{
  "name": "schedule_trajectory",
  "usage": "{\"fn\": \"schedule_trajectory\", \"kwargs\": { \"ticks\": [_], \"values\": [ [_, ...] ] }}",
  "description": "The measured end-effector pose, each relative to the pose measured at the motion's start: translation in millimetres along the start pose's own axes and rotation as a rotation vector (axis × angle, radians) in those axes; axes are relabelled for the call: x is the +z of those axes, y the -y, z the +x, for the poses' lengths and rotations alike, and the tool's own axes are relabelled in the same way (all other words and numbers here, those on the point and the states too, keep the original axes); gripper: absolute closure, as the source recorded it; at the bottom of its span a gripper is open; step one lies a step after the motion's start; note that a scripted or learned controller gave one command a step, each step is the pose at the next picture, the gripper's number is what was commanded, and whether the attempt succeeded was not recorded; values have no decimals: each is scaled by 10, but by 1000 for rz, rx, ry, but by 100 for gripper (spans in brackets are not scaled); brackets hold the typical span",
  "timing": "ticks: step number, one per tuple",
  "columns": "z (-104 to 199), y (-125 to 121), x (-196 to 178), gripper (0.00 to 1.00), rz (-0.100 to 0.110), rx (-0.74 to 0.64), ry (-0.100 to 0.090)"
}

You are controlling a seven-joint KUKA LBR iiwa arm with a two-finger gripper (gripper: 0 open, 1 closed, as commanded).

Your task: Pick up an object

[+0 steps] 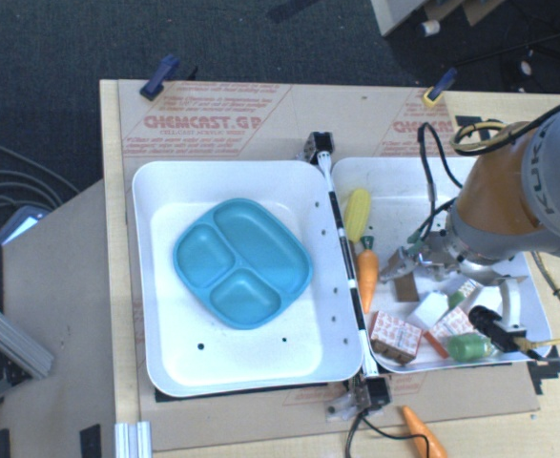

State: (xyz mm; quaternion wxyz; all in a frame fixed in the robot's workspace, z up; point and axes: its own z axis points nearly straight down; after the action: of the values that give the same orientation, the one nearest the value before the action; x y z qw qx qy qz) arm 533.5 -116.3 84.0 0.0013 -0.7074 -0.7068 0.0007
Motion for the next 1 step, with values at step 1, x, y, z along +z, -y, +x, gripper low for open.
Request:
{"fn": "schedule_trajectory", "kwargs": {
  "ticks": [1],
  "values": [
    [154, 158, -6, 0, -2, 1, 2]
  ]
}}
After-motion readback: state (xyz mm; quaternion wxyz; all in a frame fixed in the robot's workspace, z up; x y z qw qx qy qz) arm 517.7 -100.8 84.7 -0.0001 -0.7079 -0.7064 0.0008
